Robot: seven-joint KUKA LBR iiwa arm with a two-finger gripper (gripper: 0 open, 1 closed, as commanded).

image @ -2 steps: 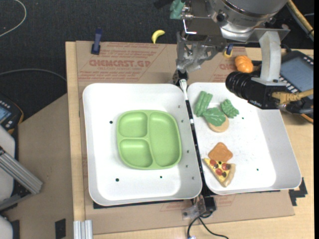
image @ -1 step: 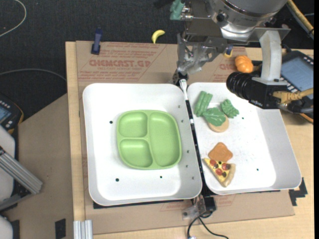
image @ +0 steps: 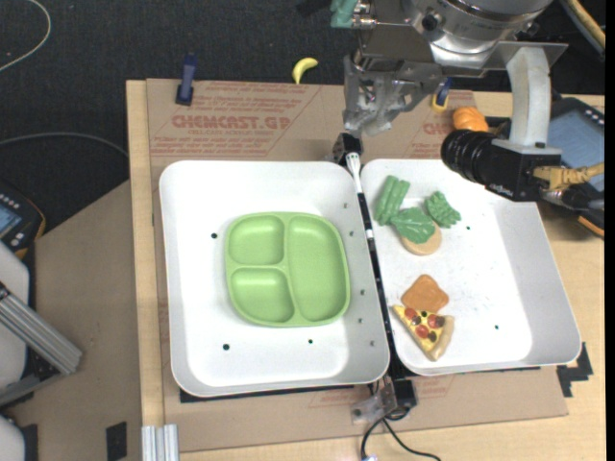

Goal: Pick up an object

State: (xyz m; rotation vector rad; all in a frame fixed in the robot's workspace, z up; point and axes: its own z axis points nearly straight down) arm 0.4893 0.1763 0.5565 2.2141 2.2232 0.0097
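My gripper [image: 378,104] hangs over the back edge of the bench, just behind the seam between the two bins, with nothing visible in it. The right bin [image: 519,286] holds a green bean-like toy [image: 391,200], a green leafy piece [image: 415,224] lying on a tan round cookie [image: 424,243], and another small green piece [image: 443,207]. Nearer the front lie an orange-brown toast piece [image: 426,296] and a pizza slice [image: 425,330]. All of them sit in front of and below the gripper, apart from it.
A green divided plate [image: 286,269] lies in the left bin [image: 192,219]. A black cylinder [image: 480,158] on the arm overhangs the right bin's back corner. Behind the bins are a yellow banana toy [image: 305,68], a blue item [image: 185,80] and an orange object [image: 470,118].
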